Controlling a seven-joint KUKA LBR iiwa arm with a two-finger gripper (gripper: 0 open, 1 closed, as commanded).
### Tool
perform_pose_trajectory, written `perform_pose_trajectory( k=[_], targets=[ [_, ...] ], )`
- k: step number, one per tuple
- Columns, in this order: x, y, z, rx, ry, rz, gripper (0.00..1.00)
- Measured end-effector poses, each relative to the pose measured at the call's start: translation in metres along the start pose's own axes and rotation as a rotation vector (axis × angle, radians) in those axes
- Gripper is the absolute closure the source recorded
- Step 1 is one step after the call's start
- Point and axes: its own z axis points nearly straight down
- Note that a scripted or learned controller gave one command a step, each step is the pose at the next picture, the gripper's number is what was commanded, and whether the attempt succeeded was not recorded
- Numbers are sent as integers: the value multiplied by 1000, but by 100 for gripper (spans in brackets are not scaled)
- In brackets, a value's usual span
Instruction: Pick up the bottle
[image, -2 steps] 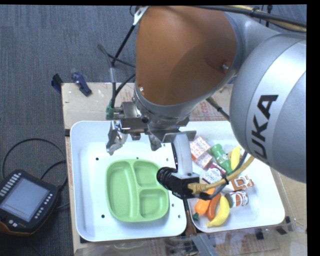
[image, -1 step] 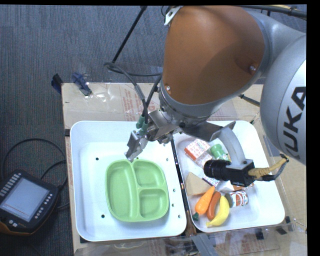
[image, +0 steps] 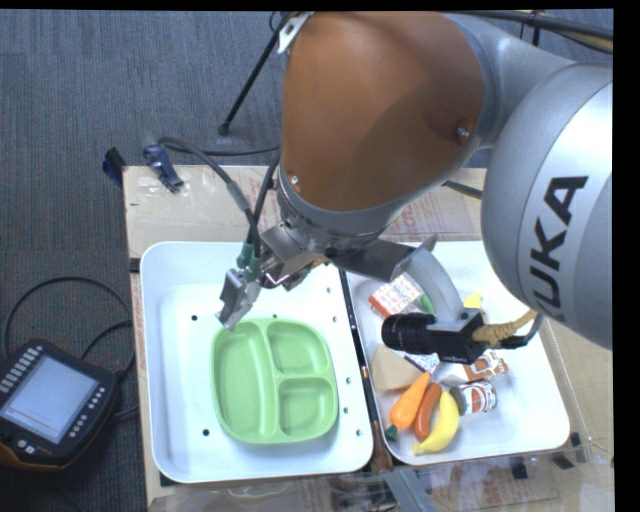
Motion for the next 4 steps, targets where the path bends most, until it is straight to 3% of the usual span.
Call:
perform_pose_trajectory(
  k=[1,2,3,4],
  targets=[
    [-25,-15,0,-1,0,-411,0],
    [-45,-18,32,-1,1,-539,0],
    [7,4,0,-1,0,-253,0],
    [8,7,-8,3,1,-255,100]
  ],
)
